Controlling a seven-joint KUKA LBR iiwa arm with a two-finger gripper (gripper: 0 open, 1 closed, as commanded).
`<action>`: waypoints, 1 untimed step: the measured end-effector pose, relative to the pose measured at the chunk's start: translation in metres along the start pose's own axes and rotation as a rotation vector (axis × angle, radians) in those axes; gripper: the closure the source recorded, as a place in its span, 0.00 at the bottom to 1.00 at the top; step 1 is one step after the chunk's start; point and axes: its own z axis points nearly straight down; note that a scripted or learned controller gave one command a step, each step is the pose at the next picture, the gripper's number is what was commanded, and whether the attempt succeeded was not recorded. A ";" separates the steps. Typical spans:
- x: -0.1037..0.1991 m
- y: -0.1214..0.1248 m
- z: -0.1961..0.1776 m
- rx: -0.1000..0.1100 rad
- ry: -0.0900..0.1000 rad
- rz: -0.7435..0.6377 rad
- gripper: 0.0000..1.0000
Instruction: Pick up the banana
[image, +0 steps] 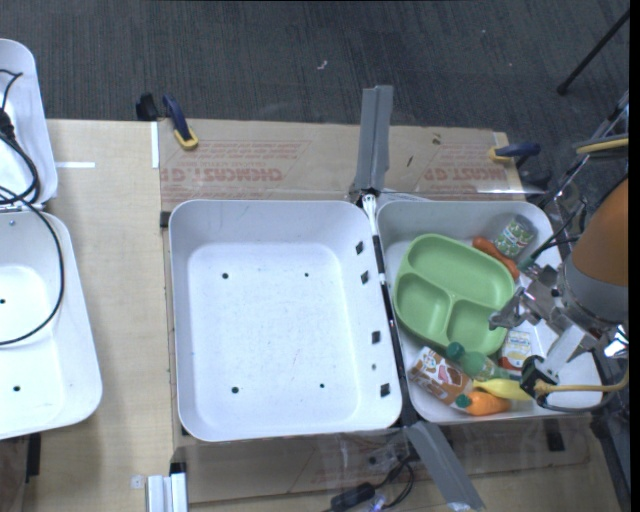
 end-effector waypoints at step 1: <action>0.013 -0.013 0.050 0.001 0.001 -0.041 0.00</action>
